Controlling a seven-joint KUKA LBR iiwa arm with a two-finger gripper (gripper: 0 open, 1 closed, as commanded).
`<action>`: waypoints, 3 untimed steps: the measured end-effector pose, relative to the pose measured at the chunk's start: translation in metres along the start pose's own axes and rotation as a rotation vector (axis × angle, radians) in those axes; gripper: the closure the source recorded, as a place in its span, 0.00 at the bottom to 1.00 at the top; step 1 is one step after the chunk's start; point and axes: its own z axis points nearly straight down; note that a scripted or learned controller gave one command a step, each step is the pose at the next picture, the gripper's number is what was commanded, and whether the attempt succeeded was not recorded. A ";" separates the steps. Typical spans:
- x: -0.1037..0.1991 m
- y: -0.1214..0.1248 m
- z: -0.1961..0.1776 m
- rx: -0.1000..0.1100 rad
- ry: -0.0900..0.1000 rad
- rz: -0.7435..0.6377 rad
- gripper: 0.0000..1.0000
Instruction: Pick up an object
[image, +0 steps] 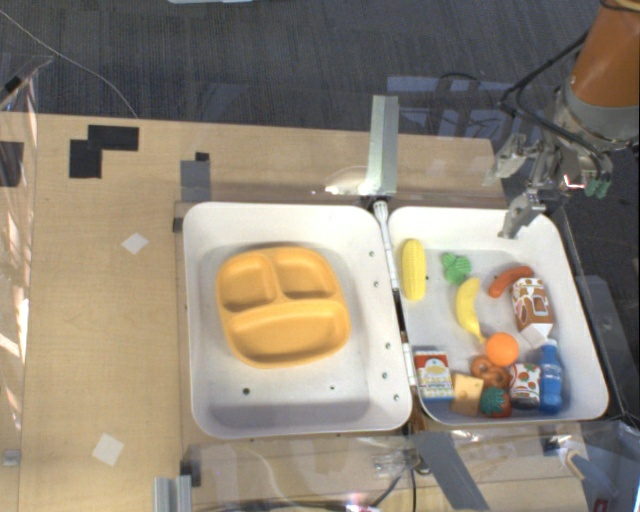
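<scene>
The right bin (580, 300) holds several toy foods: a yellow corn cob (411, 268), a green broccoli piece (456, 266), a banana (468, 305), a red sausage (510, 279), a brown-and-white carton (532, 305), an orange (501, 349), a blue bottle (549, 376) and a red-and-white box (432, 372). My gripper (521, 214) hangs over the bin's far right corner, above and apart from the sausage. Nothing is seen in it.
A yellow divided plate (283, 303) lies in the left bin (200, 330). A metal post (384, 145) stands behind the divider between the bins. Small items crowd the right bin's near edge, among them a tan block (466, 388).
</scene>
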 end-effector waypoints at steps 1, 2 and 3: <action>0.039 0.064 0.094 -0.001 0.008 0.325 0.00; 0.028 0.158 0.100 -0.002 0.003 0.529 0.00; 0.086 0.265 0.166 -0.001 0.011 0.429 0.00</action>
